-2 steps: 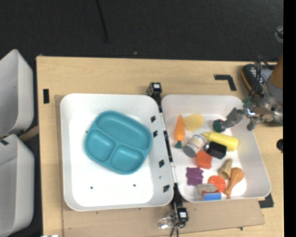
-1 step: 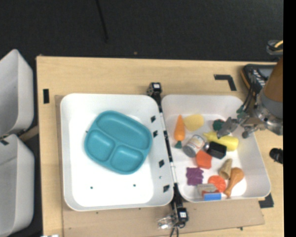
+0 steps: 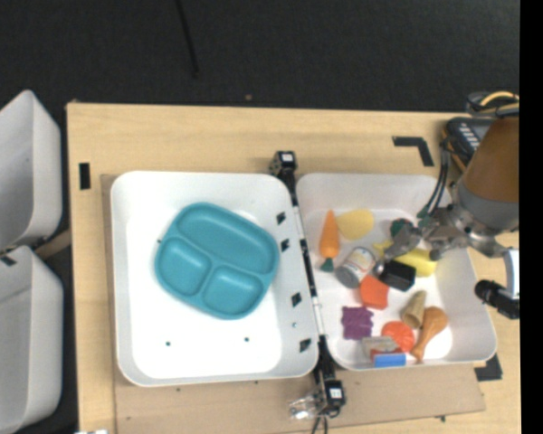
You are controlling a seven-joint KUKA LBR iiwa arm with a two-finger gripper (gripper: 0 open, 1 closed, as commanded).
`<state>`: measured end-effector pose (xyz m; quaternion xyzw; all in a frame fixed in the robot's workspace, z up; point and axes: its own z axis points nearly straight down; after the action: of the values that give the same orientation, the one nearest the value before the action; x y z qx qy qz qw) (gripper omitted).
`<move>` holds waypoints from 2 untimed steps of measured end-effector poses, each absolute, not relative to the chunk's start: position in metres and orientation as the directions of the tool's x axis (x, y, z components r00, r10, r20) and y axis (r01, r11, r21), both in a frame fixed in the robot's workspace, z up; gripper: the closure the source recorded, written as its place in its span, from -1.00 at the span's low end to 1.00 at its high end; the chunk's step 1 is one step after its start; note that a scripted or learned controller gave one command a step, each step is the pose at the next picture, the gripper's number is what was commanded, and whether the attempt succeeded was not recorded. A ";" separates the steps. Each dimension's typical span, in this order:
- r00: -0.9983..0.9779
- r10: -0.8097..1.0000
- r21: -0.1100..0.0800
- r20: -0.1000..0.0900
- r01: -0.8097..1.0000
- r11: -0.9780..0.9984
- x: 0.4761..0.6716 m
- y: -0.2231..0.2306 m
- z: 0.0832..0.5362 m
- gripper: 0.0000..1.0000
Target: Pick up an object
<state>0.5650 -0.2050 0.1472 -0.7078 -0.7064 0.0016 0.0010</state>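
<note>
the right-hand bin is the landmark here; everything the task could want lies inside it. the arm comes in over its right wall, and the gripper sits low in the bin's upper middle, just above a black block and a yellow piece. how far apart its tips stand, i cannot tell: they blur into the dark clutter beneath, and nothing is clearly seen between them.

toward the bin's left wall stands a toy carrot, with a pale yellow lemon-like piece just beside it, nearer the bin's back wall. a grey can-like cylinder lies near the centre, an orange block just in front of it, a purple piece further forward. along the bin's front wall are a red-orange round thing, a small blue bar and two tan cone shapes.

these look like light, hard plastic toys, stiff rather than fragile, likely smooth and a bit slippery. my guess is the black block is the nearest target: its flat sides should suit a pinch across the short width. it touches its neighbours, so they may get nudged.

the left bin holds a teal divided plate.
</note>
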 end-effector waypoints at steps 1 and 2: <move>0.003 1.000 0.027 -0.014 1.000 -0.002 0.572 -0.210 0.127 -1.00; 0.006 1.000 0.022 -0.014 1.000 -0.006 0.571 -0.212 0.135 1.00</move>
<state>0.5713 -0.2117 0.1346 -0.7091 -0.7050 -0.0029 -0.0127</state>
